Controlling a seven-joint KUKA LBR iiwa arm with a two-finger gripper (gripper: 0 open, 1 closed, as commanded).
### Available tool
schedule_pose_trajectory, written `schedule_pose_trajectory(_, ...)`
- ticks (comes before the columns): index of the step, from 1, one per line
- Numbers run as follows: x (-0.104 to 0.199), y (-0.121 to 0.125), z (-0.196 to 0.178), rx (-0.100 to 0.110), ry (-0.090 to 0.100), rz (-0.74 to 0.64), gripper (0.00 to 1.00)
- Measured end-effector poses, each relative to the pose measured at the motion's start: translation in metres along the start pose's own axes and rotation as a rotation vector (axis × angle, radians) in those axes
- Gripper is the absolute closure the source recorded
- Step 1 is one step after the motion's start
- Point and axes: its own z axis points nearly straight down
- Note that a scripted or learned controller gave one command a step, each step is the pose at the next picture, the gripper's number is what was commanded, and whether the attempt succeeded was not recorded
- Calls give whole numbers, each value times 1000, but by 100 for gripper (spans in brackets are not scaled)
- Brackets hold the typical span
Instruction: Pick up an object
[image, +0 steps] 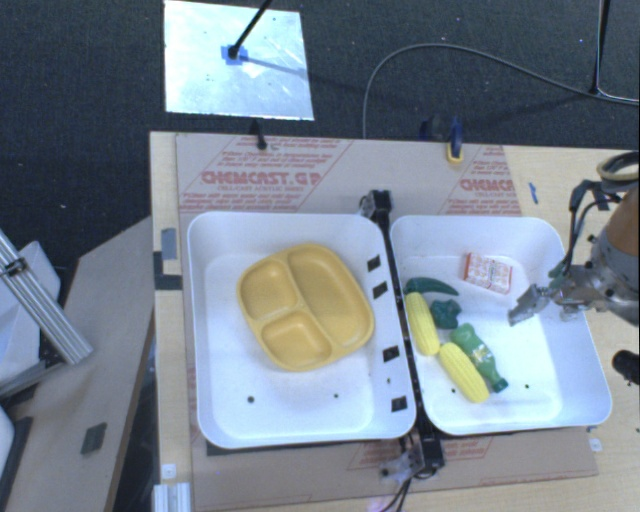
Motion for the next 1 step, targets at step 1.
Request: schedule_pose_trajectory(1,0,3,-6,-12,-3,-4,0)
